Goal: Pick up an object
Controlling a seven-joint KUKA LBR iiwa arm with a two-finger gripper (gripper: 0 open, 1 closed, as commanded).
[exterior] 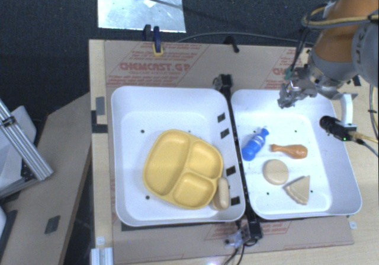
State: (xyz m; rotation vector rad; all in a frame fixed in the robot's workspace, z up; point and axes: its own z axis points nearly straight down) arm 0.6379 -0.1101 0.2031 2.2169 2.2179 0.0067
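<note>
The front edge of the wooden table [177,235] lies nearest the camera; it carries two shallow white plastic bins side by side.

The left bin [133,109] holds one yellow plastic compartment tray [182,168] with three compartments and one small beige bread-shaped piece [222,193] touching the tray's right front corner.

The right bin [337,166] holds four candidate objects for the pick: one blue plastic bottle [253,144] near the divider, one round beige disc [275,171], one brown drumstick-shaped piece [290,150] and one tan wedge-shaped piece [298,189]. The disc and the wedge lie just beside each other; the bottle and drumstick lie apart.

The end effector [290,96] hangs over the rear edge of the right bin, well apart from all four objects. Nothing is visible in it; whether it is open or closed cannot be determined at this resolution.

Risk assessment: the objects are small and low, so a descent slightly off centre probably closes on nothing. The rounded bottle is likely to roll aside. A descent near the bin wall risks collision with the rim.
</note>
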